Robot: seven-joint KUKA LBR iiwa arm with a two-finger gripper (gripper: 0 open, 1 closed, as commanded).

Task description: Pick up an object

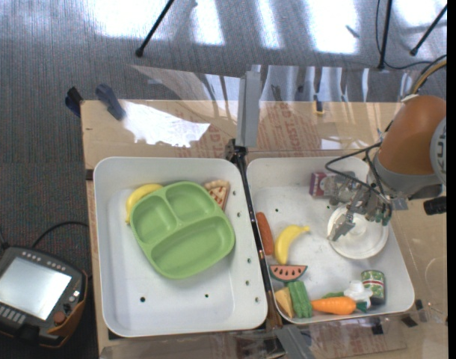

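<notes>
In the camera view, two white bins sit side by side on the bench. The left bin [119, 298] holds one green divided tray [182, 229], one yellow piece [138, 197] tucked under the tray's far left edge, and one pizza slice [217, 193] at its far right corner. The right bin [404, 279] holds one hot dog [265, 234], one banana [289, 241], one watermelon slice [288, 272], one carrot [337, 305], one green vegetable [300, 299] beside a yellow wedge [283, 302], one green can [373, 286], one dark red box [318, 183] and one white plate [362, 239]. The gripper [342, 230] hangs over the left part of the plate, its thin fingers pointing down at it; how far apart they are cannot be told, and nothing is visible between them. The toys lie apart from the gripper, the banana nearest on its left.
</notes>
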